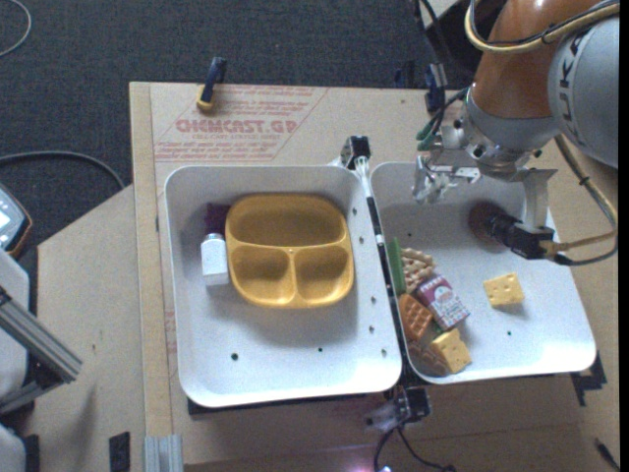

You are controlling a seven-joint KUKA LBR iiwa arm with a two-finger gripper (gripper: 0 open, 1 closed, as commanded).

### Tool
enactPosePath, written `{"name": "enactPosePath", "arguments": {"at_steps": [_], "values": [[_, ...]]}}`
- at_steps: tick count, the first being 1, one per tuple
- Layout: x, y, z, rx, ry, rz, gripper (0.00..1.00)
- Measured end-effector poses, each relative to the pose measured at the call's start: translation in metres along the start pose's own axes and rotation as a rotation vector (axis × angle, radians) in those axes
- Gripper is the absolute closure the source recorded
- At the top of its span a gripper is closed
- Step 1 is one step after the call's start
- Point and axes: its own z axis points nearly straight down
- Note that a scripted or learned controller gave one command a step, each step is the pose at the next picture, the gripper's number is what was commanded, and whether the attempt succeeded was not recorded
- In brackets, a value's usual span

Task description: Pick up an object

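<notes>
Arm enters from the right of the frame; the hand [444, 177] hangs over the upper-left part of the right bin [570, 332]. Nothing visible between its fingers. Whether they are spread or pressed together: cannot tell from this angle.

Candidate objects all lie lower in the frame than the hand:
- cluster against the right bin's left wall, lower left of that bin: waffle piece [416, 264], small red-and-white carton [443, 301], orange waffle [414, 316], cheese wedge [451, 351] at the bottom. Pieces touch or overlap.
- a second cheese piece [503, 290], alone on bare bin floor, well apart from the cluster, toward the lower right of the hand.

Left bin [187, 293] holds a yellow divided tray [290, 249] with a small white bottle [214, 258] just beside its left edge.

Judgement: the cluster sits nearly straight down-frame from the hand and is strung along the bin wall, long axis running top to bottom. The wall and the crowding may block a clean pinch. The lone cheese piece looks the easier target.
</notes>
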Motion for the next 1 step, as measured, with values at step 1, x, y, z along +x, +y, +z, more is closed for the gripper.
{"name": "enactPosePath", "arguments": {"at_steps": [1], "values": [[0.0568,0.0126,0.0057,0.001,0.0,-0.001,1.0]]}}
